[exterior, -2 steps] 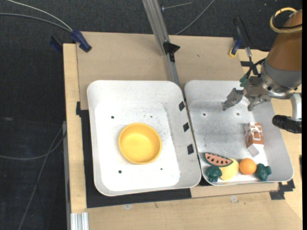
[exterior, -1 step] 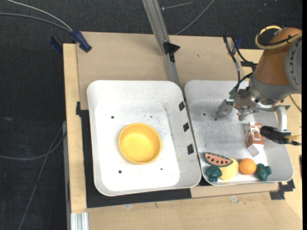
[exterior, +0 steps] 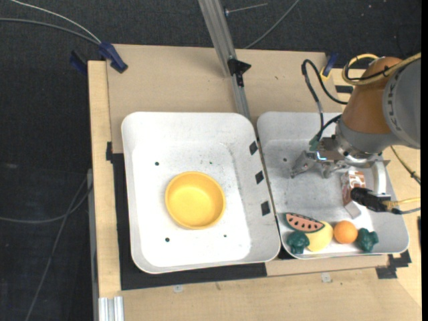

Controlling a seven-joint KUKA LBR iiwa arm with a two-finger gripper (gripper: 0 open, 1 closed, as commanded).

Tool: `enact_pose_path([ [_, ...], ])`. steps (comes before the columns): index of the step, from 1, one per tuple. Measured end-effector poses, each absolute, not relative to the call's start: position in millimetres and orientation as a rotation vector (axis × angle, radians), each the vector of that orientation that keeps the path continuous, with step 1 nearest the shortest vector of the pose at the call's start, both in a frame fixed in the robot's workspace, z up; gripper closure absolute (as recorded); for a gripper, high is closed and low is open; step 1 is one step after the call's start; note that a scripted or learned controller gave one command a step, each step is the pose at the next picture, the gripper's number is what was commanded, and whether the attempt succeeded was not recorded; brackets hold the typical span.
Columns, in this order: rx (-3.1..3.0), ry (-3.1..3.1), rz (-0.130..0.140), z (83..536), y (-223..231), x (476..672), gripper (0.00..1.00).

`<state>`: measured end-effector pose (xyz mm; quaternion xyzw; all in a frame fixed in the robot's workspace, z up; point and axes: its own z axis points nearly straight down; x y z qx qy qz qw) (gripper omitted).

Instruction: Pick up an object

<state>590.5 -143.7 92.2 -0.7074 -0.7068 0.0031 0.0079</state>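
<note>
My gripper (exterior: 311, 168) hangs over the upper middle of the right bin (exterior: 294, 129), below the orange-banded wrist. Its two metal fingers (exterior: 297, 168) stand spread apart, open, with bare bin floor between them and nothing held. Along the front of that bin lie a watermelon slice (exterior: 305, 222), a yellow fruit (exterior: 322, 236), a green broccoli piece (exterior: 297, 241), an orange (exterior: 345, 233) and a second green piece (exterior: 366, 239). A reddish-brown object (exterior: 354, 181) lies just right of the gripper, partly hidden by the wrist.
The left bin (exterior: 144, 179) holds a yellow bowl (exterior: 194, 199) near its middle. A metal pole (exterior: 221, 39) slants down to the gap between the bins. Cables (exterior: 311, 79) loop off the arm at the right bin's back edge.
</note>
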Motion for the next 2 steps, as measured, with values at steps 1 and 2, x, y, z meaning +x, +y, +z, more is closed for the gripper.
enact_pose_path([
  [1,-2.215,-2.213,0.0,108.3,-143.2,592.8,1.0],
  [2,-2.224,-2.228,-0.01,167.0,-132.9,591.5,1.0],
])
